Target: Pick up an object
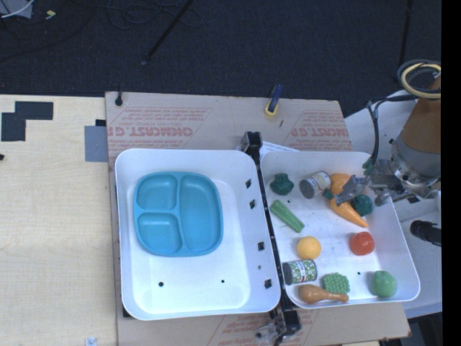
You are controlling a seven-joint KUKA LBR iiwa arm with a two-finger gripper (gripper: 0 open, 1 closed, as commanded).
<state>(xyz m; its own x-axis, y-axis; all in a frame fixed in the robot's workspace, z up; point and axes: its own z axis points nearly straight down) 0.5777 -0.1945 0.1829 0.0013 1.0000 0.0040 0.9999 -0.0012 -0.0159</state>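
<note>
Fingers low in right bin, beside toy carrot.

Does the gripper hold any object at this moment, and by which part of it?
It cannot be told. The gripper is low in the right bin, beside the carrot and a dark green toy, but no grasp shows.

This looks like a robotics lab rather than a home or shop. A pale wooden surface carries a sheet of printed cardboard, and two shallow white bins sit on it side by side, joined by black clips. A grey industrial arm reaches in at the right edge. Loose cables trail over dark carpet behind. The right bin holds plastic toy food, the left a blue divided plate.
</note>
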